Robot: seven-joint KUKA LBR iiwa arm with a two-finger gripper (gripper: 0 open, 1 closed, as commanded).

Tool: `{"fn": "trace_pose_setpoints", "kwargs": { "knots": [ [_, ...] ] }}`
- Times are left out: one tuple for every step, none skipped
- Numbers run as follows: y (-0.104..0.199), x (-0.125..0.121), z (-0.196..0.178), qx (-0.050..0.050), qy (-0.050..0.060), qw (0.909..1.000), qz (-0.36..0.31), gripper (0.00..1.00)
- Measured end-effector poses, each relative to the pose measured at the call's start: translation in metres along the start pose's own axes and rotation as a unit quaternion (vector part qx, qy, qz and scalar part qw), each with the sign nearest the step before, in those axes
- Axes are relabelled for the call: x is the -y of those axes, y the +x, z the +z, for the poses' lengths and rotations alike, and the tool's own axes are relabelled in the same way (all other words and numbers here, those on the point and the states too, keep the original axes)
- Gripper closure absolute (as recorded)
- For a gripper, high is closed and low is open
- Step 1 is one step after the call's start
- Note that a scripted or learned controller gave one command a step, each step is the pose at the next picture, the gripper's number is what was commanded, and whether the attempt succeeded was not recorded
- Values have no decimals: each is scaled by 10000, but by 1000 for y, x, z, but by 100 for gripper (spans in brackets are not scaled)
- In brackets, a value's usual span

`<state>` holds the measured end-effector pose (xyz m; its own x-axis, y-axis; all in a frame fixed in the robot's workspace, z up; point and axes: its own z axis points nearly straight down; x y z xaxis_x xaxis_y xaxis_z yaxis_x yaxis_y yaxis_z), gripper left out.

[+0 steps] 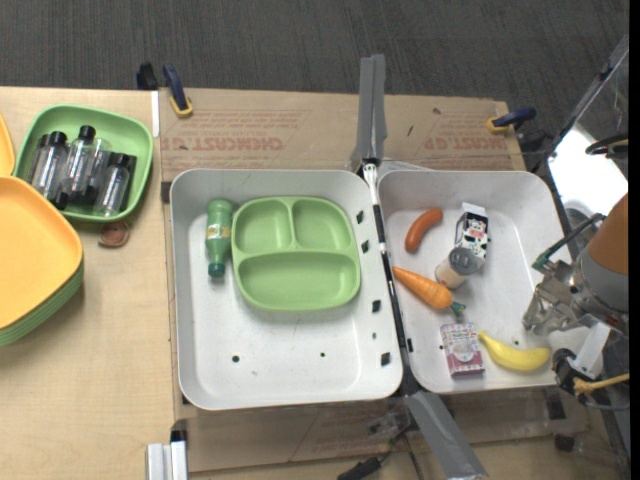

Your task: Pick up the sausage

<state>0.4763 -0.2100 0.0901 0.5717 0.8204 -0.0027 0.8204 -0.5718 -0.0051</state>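
Well apart from the gripper (548, 311), the sausage (423, 229) is lying in the upper left part of the right bin (520, 190), tilted with its upper end pointing toward the far right. The gripper is hovering at the right bin's right edge, low in the view, and nothing is showing between its metal parts; how wide it is standing cannot be told from this slant. Just below and to the left of the gripper, a banana (514, 355) is resting on the bin floor, with a small pink packet (461, 349) beside it. Between the sausage and the gripper, a carrot (424, 288) is lying at a slant, and a small bottle (469, 246) with a black and white label is sitting to the right of the sausage. In the left bin (190, 298), a green divided plate (296, 253) is sitting with a green bottle (218, 235) lying just beside its left edge.
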Motion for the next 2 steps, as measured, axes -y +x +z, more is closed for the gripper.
{"fn": "trace_pose_setpoints", "kwargs": {
  "knots": [
    [5, 3, 0, -4, -1, 9999, -114, 100],
    [3, 2, 0, -2, -4, 9998, -215, 100]
  ]
}}
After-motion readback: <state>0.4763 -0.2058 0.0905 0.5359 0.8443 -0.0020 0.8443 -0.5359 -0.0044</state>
